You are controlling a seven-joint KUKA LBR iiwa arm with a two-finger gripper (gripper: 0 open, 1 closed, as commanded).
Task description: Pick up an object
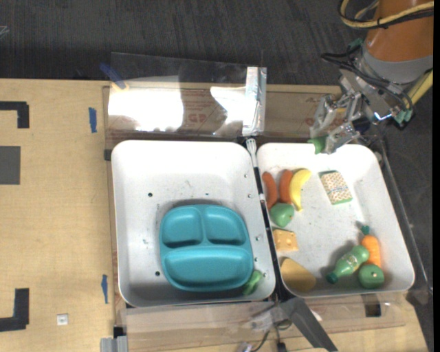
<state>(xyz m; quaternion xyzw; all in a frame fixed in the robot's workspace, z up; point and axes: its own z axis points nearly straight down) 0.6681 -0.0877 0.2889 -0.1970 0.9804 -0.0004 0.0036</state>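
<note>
My gripper (328,139) hangs over the back edge of the right bin (392,206), under the orange-banded wrist. A small green object (317,146) sits at its fingertips, and the gripper looks shut on it. In the right bin lie a carrot-like orange piece (270,188), a yellow banana (298,186), a green round fruit (281,214), a patterned card box (335,186), a cheese wedge (285,240), a tan slice (298,273), a green bottle (347,264), an orange carrot (371,247) and a green apple (372,276).
The left bin (137,172) holds a teal divided tray (205,247), with a small green piece (254,280) at its front right corner. A clear plastic sheet (185,103) lies behind the bins. Cables (357,14) hang beside the arm at the upper right.
</note>
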